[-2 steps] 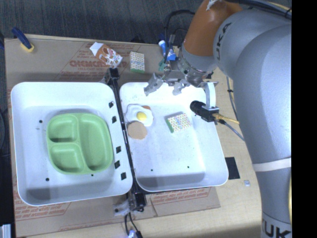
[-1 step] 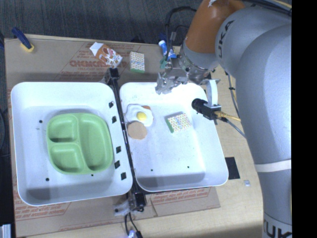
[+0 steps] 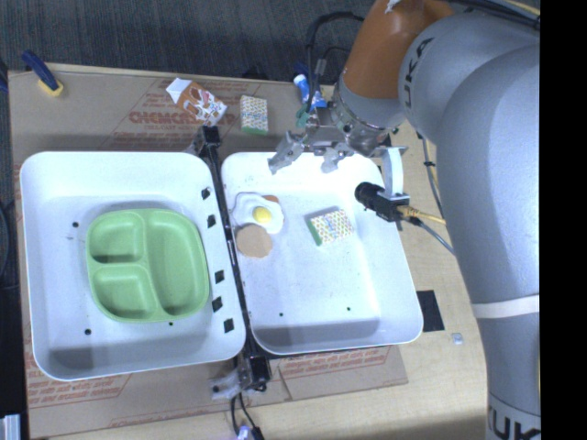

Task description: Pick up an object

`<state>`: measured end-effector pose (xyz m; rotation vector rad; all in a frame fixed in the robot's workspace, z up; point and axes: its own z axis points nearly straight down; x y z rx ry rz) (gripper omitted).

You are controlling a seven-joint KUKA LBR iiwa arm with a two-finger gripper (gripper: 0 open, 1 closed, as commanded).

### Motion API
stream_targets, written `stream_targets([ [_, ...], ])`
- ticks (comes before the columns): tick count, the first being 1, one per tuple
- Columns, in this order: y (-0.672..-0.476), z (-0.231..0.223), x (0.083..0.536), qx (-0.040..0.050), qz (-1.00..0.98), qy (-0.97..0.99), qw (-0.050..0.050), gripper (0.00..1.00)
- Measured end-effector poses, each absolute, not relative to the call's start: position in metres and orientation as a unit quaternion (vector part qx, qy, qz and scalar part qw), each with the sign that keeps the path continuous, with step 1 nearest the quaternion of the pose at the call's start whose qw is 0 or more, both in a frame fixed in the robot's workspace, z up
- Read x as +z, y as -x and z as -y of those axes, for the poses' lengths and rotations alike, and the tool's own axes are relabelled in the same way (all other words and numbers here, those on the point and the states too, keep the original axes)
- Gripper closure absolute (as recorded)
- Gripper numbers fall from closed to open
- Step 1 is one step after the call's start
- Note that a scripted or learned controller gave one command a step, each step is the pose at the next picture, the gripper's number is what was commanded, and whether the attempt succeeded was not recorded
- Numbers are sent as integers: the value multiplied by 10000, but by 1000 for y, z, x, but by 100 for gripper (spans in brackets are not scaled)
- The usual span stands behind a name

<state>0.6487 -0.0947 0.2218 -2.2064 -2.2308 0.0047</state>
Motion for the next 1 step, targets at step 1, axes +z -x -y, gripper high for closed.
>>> stream_targets([
  [1,-657,73,269,0,7092,7050,6,0],
])
